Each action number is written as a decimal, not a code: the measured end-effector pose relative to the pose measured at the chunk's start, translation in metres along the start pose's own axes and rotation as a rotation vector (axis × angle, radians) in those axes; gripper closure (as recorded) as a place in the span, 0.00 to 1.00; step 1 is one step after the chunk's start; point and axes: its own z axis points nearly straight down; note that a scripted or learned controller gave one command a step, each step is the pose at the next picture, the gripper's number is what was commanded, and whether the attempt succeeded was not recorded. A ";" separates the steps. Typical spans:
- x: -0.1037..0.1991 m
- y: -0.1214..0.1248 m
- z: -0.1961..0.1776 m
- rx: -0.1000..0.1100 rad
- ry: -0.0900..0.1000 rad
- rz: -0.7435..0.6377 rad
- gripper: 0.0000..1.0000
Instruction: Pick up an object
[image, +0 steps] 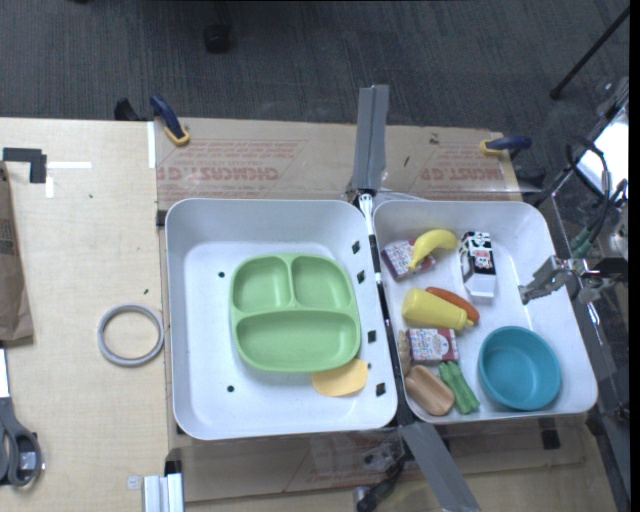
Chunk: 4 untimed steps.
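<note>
On the right side of the surface (80, 250), the claw (545, 280) hangs over the right rim of the right bin (545, 225), apart from every object — whether it is wide or narrow I cannot tell, and nothing is seen in it. My guess is that it waits at the edge before reaching for something.

The right bin holds the things to choose from: a banana (435, 243) leaning on a small packet (398, 257), a milk carton (478, 262), a yellow bottle (433, 309) with an orange carrot (455, 299) touching it, a snack box (432, 345), a hot dog (429, 390), a green vegetable (461, 388) and a blue bowl (518, 368). They lie close together, so a clean grasp may be difficult; the bowl and the carton are nearest to the claw.

The left bin (190, 300) holds a green divided plate (295, 312) — flat in the middle — and a yellow chip-like piece (341, 379) just under its lower edge.
</note>
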 end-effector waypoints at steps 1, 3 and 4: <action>-0.009 -0.007 0.172 0.000 0.001 0.027 0.00; -0.009 0.082 0.196 -0.005 -0.001 -0.122 0.00; 0.006 0.086 0.186 -0.004 0.026 -0.131 1.00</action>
